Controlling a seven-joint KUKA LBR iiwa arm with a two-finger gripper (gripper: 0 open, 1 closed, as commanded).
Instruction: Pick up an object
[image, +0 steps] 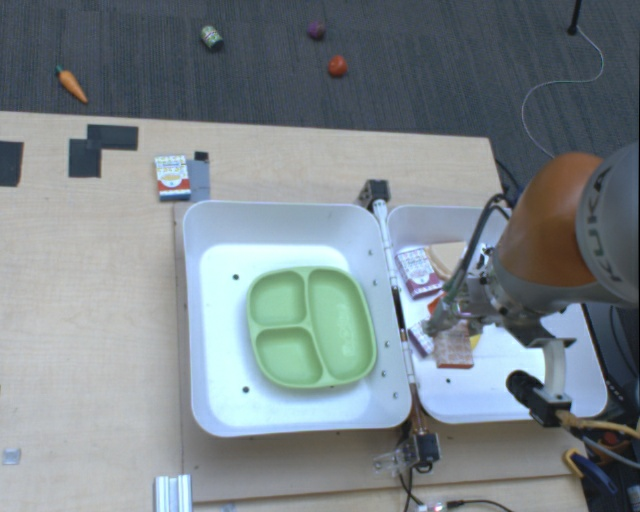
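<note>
Packets (452, 348) under gripper (447, 322), green tray (310, 328) leftward

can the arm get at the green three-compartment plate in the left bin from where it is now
Probably yes: the green three-compartment plastic plate lies uncovered in the left white bin, nothing on it, while the gripper hangs over the neighbouring right white bin.

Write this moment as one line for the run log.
arm: over right bin | gripper: above small packets | grasp: unconfirmed | left bin: green divided plate
</note>
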